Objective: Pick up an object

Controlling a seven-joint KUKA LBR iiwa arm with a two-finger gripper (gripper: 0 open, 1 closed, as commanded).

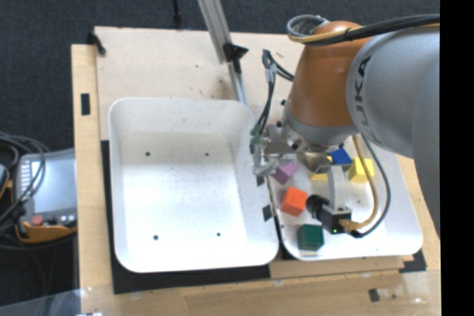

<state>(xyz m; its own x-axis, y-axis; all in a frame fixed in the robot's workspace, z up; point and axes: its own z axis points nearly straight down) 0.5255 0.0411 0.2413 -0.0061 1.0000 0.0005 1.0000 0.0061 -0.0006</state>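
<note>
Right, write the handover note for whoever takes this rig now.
Pincer: low over the right bin, by its left wall. Whether it is open or shut cannot be told, and nothing is seen held.
Things: pink block, orange block, green block, blue block and yellow block all lie in the right bin.
Done: no pick seen yet.
Left: grasp one block, perhaps the pink one closest by, and lift it.

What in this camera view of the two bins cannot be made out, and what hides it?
Camera view: the arm covers the far half of the right bin; its contents there are hidden.
Camera view: the blue block and yellow block peek out from under the arm, shapes incomplete.
Camera view: the grey device is cut off by the left edge.
</note>
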